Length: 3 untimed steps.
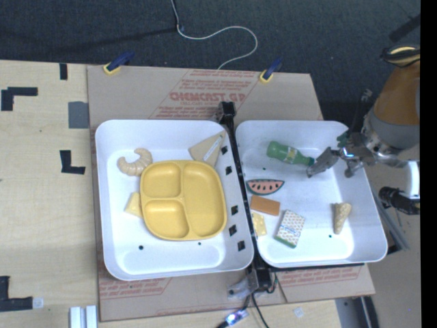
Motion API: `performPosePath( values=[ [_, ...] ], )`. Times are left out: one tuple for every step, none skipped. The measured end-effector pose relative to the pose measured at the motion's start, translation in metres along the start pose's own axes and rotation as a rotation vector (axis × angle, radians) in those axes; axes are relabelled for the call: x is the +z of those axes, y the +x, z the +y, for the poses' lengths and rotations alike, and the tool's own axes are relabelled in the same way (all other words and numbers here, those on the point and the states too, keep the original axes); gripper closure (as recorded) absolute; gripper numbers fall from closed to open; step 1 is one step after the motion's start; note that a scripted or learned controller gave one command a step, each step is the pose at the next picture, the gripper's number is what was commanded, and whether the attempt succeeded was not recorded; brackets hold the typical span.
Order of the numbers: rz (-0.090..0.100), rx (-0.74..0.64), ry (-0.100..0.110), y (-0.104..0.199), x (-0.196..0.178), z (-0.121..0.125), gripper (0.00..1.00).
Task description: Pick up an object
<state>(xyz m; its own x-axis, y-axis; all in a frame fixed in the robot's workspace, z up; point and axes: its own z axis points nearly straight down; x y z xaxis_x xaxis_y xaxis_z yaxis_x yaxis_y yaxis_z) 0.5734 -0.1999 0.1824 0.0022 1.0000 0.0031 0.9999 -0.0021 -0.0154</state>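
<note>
Robot gripper (332, 161) hovers at the right bin's (362, 251) upper right, fingers spread apart and holding nothing.

The green bottle (289, 154) lies just left of the fingertips, neck toward them; a closing pinch may catch only the slim neck and roll it away. The watermelon slice (264, 185), orange block (265, 206) and cone (341, 216) sit lower in the bin.

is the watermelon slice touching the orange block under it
Apart. The camera view shows a strip of white bin floor between the watermelon slice and the orange block.
</note>
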Motion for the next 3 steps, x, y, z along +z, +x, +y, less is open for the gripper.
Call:
performPosePath(
  values=[
    [-0.003, -0.003, -0.013, 0.0, -0.008, 0.003, 0.0],
    [-0.003, -0.004, -0.009, -0.001, 0.036, 0.001, 0.0],
    [-0.003, -0.004, -0.01, 0.007, 0.093, 0.007, 0.0]
  ],
)
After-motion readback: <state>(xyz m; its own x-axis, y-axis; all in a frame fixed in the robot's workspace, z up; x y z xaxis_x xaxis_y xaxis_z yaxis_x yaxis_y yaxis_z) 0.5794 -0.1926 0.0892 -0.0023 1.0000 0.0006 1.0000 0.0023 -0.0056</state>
